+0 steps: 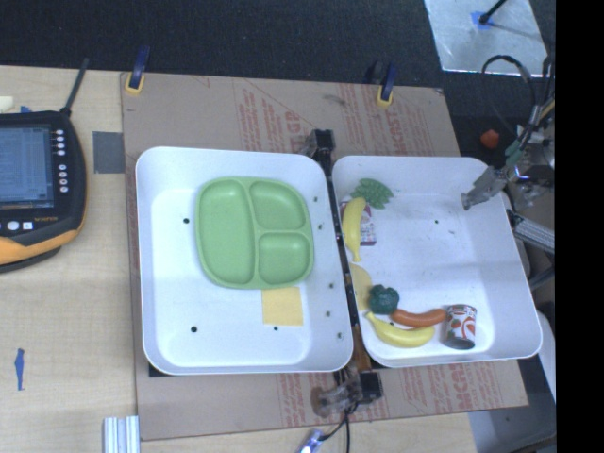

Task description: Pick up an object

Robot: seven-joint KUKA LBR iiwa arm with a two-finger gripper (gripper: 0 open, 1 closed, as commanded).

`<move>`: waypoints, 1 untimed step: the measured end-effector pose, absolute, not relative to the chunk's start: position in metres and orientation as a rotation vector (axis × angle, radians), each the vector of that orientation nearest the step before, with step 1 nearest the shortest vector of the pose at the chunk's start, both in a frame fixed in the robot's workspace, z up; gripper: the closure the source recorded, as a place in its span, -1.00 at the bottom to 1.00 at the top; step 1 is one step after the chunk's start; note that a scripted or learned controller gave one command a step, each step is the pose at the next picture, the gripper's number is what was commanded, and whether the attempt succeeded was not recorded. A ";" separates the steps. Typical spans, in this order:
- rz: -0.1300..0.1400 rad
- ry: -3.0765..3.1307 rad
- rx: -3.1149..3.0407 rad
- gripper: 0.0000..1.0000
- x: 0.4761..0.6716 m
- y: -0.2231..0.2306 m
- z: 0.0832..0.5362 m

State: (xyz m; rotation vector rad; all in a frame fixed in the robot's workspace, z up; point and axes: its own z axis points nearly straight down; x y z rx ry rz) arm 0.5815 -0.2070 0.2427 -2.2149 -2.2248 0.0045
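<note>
The right bin (472, 253) holds a yellow banana (352, 226) lying along its left wall, on top of a small packet (368, 226). A green leafy piece (374, 192) lies just above them. Near the front wall lie a dark green broccoli (383, 298), an orange carrot (419, 317), a second banana (401, 334) and a small red-and-white can (460, 327). My gripper (478, 191) hangs over the right bin's far right corner, well apart from all of these, with nothing seen in it.
The left bin (170, 281) carries a green divided plate (255, 231) and a yellow cheese slice (282, 306) just in front of it. A handheld controller (33, 182) lies on the bench at the far left. Clamps (381, 81) pin the cardboard at the back.
</note>
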 end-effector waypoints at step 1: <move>0.006 -2.227 -2.211 -1.00 0.576 -0.124 0.203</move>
